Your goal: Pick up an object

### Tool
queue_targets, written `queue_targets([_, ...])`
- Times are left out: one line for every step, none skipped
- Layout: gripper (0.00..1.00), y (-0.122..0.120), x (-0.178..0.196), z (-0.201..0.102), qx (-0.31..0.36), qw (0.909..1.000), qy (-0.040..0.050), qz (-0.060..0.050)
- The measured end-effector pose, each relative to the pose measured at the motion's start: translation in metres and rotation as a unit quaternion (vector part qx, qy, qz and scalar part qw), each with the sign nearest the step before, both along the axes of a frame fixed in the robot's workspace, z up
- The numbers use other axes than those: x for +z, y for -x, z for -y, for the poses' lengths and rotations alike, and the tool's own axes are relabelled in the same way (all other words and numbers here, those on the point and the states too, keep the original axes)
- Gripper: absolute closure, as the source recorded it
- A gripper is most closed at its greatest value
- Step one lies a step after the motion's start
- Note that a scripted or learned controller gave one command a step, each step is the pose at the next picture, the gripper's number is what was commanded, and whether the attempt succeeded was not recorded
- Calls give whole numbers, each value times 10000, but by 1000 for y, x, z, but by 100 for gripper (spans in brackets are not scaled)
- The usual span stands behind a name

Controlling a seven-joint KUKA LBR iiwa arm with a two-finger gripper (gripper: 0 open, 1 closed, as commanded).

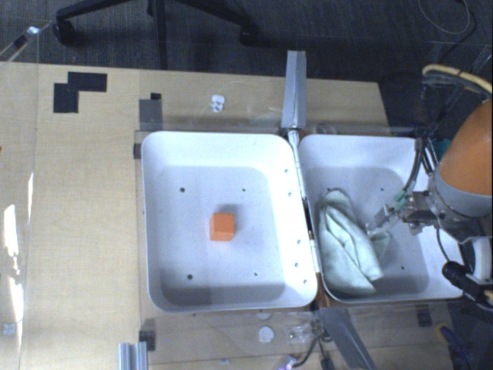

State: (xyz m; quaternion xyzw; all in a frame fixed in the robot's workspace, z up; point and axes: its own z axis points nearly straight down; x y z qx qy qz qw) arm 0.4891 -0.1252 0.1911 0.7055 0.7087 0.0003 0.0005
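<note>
An orange cube (223,227) lies near the middle of the left white bin (166,156). A crumpled pale grey-white cloth (345,241) lies in the left half of the right bin (362,149), against the divider. My gripper (383,223) reaches in from the right, low in the right bin, its tip at the cloth's right edge. The arm's orange band (470,154) sits above it at the right side of the view. How the fingers meet the cloth is too small and blurred to tell.
A metal rail (293,91) runs between the two bins at the back. Cables (431,129) hang beside the arm at the right. A chair base (154,6) stands on the dark floor beyond the wooden bench (69,206).
</note>
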Motion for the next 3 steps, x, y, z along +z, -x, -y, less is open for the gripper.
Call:
queue_targets([0,-64,-102,37,-527,9986,6,65])
queue_targets([100,-66,-89,37,-523,9986,9,99])
queue_targets([100,-99,3,31,-682,9977,4,23])
